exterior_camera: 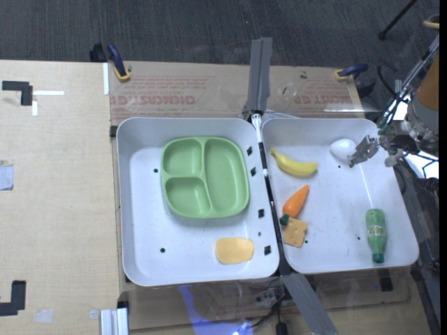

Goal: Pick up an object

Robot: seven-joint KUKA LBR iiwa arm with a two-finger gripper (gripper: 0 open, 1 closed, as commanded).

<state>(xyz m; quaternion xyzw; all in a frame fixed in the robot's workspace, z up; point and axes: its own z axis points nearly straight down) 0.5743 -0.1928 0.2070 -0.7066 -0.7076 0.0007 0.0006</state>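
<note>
So the two-finger gripper [369, 149] is hanging over the far right corner of the right-hand white bin [328, 262], right next to a small white rounded object [342, 147] that sits near the bin's back wall. Can't tell from this angle whether the jaws are spread or pinched together, too small and cluttered up there, and I don't see anything between them.

The nearest candidate is that white thing. It looks smooth and glossy, probably light hard plastic, so my guess is it'll want to squirt out sideways if pinched off-centre. I'd go straight across its widest part.

Other options in the same bin:
- a yellow plastic banana [293, 163] near the left wall toward the back. It's curved, so grab across the middle of the arc.
- an orange toy carrot [296, 201] along the left wall. It tapers, so take the thick end.
- a tan square cracker-looking piece [294, 233] just below the carrot, touching or nearly. It's flat, so hard to get fingers under.
- a green plastic bottle [376, 234] lying on its side near the front right corner. It's round and likely to roll, so clamp across the body.

The left-hand white bin [133, 257] has a green divided plate [205, 178] in the middle and a flat yellow oval piece [234, 250] by the front edge, both well away from the arm.
</note>
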